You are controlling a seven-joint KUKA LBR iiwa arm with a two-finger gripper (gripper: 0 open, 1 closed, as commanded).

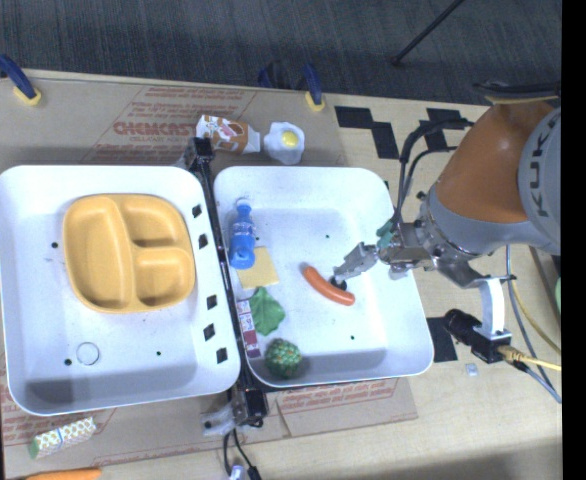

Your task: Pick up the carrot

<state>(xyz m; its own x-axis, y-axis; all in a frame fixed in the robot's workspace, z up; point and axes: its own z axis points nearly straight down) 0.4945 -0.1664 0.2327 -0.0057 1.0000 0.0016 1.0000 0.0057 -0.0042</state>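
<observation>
We start at the grey two-finger gripper [356, 263], which reaches in from the right of the frame on the grey arm with the orange band [493, 178]; whether it is spread or pinched we cannot tell, since it is small and blurred against the bin floor. Just to its lower left lies the small orange carrot [328, 285], resting on the floor of the right-hand shallow white bin [373, 183], a little right of the frame's centre. Its long axis runs on a slant from upper left to lower right, and its lower-right end sits close beneath the gripper tip, touching or nearly so; we cannot say which. We judge that the coming move turns on this: the carrot lies down and to the left of the tip, so the tool must close across that slanted axis. Further left in the same bin we see a blue plastic bottle [241, 236], a flat yellow slice [262, 267], a green leafy piece [266, 312] and a round green knobbly item [283, 357]. The left white bin [23, 298] holds a yellow compartmented tray [129, 251].
</observation>
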